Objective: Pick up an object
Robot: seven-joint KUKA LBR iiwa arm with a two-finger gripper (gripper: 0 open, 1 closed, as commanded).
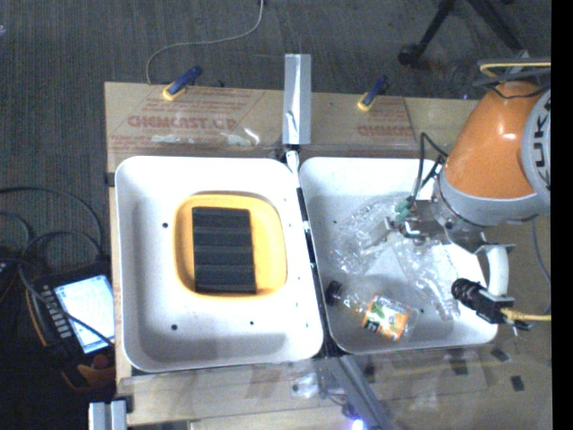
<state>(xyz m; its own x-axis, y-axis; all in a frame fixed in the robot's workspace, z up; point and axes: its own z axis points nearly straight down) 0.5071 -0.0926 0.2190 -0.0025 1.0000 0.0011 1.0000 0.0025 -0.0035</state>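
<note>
Even, moderate overhead light, soft shadows, mildly blurry, glare on white bins [134,240].

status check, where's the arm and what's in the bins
Pincer low over right white bin. Crumpled clear plastic wrap beneath it; small orange-and-green carton lies apart. Yellow tray with black insert in left white bin.

The grey arm with its orange band [501,155] runs off the right edge and covers the right white bin's [358,173] far corner; the crumpled clear plastic wrap [394,240] perhaps hides smaller items.
</note>
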